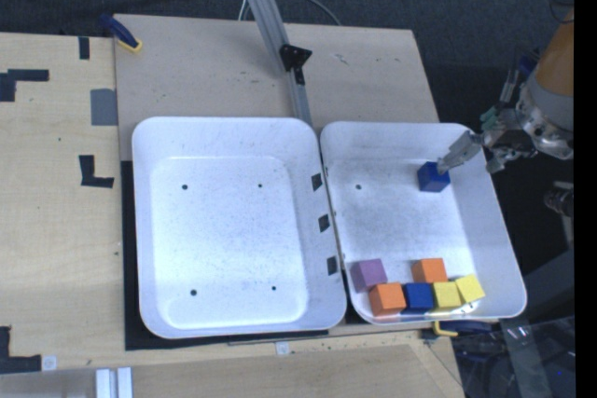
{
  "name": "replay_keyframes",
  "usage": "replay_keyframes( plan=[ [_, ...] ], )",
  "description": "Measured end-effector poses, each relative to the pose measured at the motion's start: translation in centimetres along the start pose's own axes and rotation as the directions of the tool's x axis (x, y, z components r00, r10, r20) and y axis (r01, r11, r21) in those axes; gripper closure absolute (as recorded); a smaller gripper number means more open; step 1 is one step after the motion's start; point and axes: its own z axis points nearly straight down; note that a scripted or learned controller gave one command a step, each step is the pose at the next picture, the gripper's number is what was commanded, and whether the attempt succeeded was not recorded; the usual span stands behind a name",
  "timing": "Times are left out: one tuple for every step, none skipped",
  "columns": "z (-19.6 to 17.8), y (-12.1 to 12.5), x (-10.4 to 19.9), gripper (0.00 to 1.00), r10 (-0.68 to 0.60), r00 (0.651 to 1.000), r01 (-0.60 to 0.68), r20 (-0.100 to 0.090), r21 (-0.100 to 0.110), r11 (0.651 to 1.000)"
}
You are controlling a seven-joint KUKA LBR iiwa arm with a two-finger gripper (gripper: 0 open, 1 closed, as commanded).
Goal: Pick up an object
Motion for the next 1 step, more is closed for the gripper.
replay_keyframes(
  plan=[
    [12.06, 5.12, -1.39, 0.0, 0.0, 1.0, 0.0, -0.001, 0.006, 1.0]
  ],
)
